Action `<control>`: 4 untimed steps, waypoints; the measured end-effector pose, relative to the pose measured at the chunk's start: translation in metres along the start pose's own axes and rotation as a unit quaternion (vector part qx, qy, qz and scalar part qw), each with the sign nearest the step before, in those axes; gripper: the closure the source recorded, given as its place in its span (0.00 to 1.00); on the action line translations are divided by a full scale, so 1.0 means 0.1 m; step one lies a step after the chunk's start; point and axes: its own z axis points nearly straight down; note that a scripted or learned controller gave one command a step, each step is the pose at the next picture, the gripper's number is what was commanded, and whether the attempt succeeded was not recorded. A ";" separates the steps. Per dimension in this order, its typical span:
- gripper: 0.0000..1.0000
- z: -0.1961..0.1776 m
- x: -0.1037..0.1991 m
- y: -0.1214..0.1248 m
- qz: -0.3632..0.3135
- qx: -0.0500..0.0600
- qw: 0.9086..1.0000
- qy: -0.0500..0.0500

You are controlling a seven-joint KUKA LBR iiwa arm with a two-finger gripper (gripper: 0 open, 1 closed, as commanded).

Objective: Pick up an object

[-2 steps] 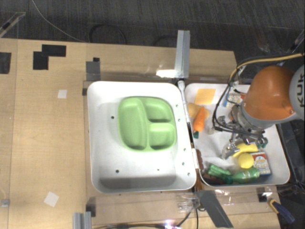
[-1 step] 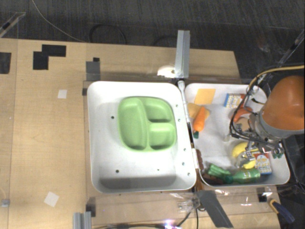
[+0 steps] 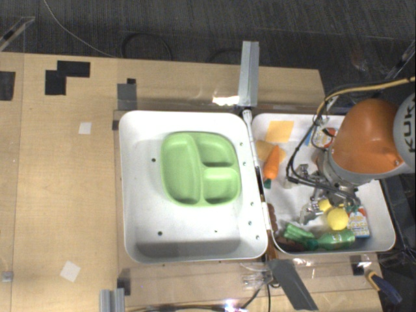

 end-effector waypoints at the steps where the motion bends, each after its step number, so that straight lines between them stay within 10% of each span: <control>1: 1.00 -0.14 -0.06 0.00 -0.001 0.002 1.000 -0.009; 2: 1.00 -0.94 0.28 -0.86 -0.009 0.002 1.000 0.003; 3: 0.00 -0.91 0.27 -0.81 -0.012 0.000 1.000 0.004; 4: 0.00 0.01 0.00 -0.65 -0.009 0.000 1.000 0.001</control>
